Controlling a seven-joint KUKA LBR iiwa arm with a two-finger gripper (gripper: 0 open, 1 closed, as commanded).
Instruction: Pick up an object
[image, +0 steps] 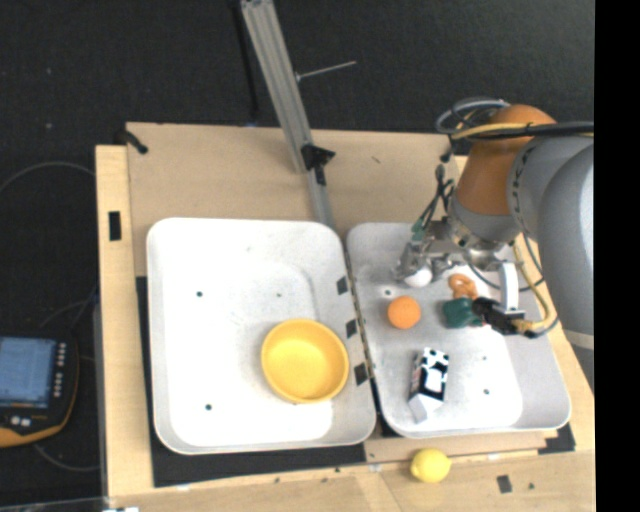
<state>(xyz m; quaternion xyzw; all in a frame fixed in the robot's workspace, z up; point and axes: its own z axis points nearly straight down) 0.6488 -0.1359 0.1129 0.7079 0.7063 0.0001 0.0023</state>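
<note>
The gripper (418, 262) hangs low in the right bin (500, 400); I cannot tell how it is set. An orange ball (404, 313) lies just below it, a likely target, the green block (459, 314) beside that.

Tan wooden worktop (220, 175) filling the middle of the frame, on dark carpeted floor (90, 70). Slanted metal pole (285, 95) rising from upper centre. Handheld screen device (32, 388) lying at lower left, on the floor.
</note>
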